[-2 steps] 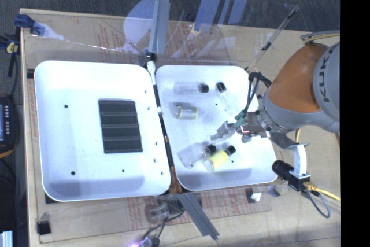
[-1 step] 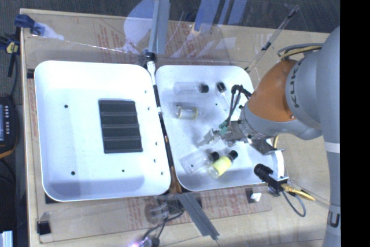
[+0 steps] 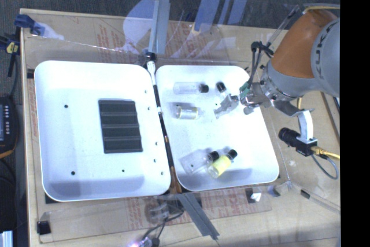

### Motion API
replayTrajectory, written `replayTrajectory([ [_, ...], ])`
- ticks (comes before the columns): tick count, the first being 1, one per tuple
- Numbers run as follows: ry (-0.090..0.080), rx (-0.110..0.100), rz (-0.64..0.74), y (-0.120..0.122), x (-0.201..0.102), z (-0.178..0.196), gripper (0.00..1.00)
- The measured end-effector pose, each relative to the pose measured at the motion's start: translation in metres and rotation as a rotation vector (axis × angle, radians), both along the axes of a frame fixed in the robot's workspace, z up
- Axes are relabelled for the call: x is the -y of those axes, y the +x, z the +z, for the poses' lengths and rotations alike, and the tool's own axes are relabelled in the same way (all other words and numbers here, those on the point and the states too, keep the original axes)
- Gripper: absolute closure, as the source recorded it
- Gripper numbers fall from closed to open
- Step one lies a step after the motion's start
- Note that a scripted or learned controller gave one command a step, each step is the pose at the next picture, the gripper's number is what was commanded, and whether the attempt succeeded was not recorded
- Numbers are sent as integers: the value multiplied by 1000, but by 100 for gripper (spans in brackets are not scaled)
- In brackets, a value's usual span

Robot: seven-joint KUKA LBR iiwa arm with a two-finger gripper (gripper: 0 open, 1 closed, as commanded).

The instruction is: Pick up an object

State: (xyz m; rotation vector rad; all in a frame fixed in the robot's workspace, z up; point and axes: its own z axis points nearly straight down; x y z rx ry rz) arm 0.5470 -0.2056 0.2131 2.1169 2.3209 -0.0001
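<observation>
The pincer (image 3: 224,106) is hanging low over the far half of the right bin (image 3: 263,147), reaching in from the bin's right rim at the end of the grey arm (image 3: 300,61) with its orange band. Whether it is apart or together is not showing clearly enough to tell, and nothing is visibly sitting in its grasp. Closest to it, just beyond its tip toward the far rim, a small dark-capped vial (image 3: 220,87) is lying on the bin floor. Just to the left of the pincer, a short clear vial (image 3: 186,111) is lying on its side, near but apart from it. A little farther off, up and to the left, a longer clear vial with a black cap (image 3: 191,88) is resting across the floor. Well below the pincer, near the bin's front rim, a yellow bottle with a black cap (image 3: 221,165) is lying touching a clear bottle with a black cap (image 3: 198,160) on its left. Farthest away, across the divide between the bins, a black ribbed block (image 3: 120,125) is sitting in the middle of the left bin (image 3: 58,84).
</observation>
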Motion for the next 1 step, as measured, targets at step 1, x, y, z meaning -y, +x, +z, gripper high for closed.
replayTrajectory([
  [1,2,-5,25,-37,4,-77,0],
])
